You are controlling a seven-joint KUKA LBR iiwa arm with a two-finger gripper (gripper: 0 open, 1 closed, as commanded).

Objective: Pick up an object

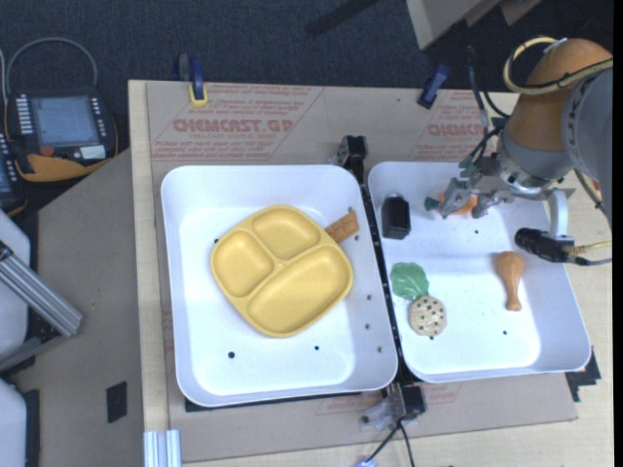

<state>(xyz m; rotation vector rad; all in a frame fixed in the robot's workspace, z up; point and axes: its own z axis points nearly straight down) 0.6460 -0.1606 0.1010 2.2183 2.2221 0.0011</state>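
My gripper (458, 198) reaches in from the right and is low over the back of the right bin (555, 358). A small orange and green piece (450, 202) sits right at its tip; whether it is gripped cannot be made out. Further forward in the same bin lie a brown drumstick (510, 277), a green leaf (409, 280) and a speckled cookie (426, 315). A black block (394, 216) rests by the bin's left wall.
The left bin (195, 358) holds a yellow divided plate (282, 270), with a brown piece (343, 227) at its back right edge. A black part with a cable (541, 244) hangs off the arm above the drumstick.
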